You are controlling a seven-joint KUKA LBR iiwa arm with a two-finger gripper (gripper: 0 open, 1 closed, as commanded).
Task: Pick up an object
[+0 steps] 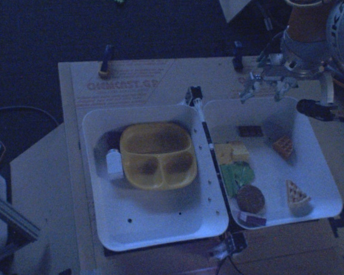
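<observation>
I note a yellow divided plate point(157, 156) lying flat in the left bin point(101, 219), with a small white bottle point(114, 163) touching its left edge. All else I record relative to that plate, in the right bin point(326, 194): a yellow block point(231, 153) just right of it; a green leafy piece point(237, 175) below the block; a round brown patty point(251, 198) lower still; a dark brown bar point(250, 131) above the block; an orange waffle piece point(283, 146) farther right; a pizza wedge point(296, 194) at the lower right.
</observation>
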